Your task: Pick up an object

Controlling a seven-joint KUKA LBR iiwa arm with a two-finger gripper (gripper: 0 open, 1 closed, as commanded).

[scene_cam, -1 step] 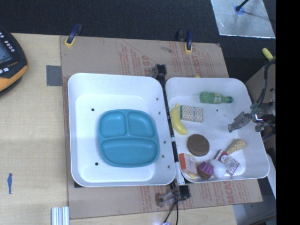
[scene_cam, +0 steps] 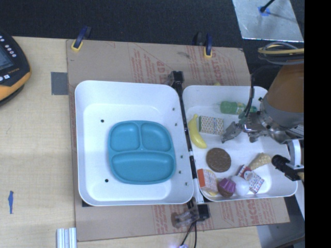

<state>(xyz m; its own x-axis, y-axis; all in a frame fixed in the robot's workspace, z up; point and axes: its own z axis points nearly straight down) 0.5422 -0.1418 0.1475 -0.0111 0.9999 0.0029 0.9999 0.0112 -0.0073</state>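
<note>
My gripper [scene_cam: 242,133] hangs over the middle of the right bin [scene_cam: 279,192], reaching in from the right. Its fingers are spread, with bare bin floor between them. Just to its left lies a small patterned box [scene_cam: 211,124], and a green object [scene_cam: 229,107] sits behind it. A yellow banana [scene_cam: 195,133] lies along the bin's left wall. In front of the gripper are a brown round cookie [scene_cam: 219,159], an ice cream cone [scene_cam: 257,162], a purple toy [scene_cam: 226,187], a red and white packet [scene_cam: 253,181] and an orange packet [scene_cam: 206,179].
The left bin [scene_cam: 88,112] holds a blue divided plate [scene_cam: 141,152]. A cardboard sheet [scene_cam: 129,61] lies under both bins, held by clamps at the back. A yellow and black handset [scene_cam: 10,66] rests on the bench at far left.
</note>
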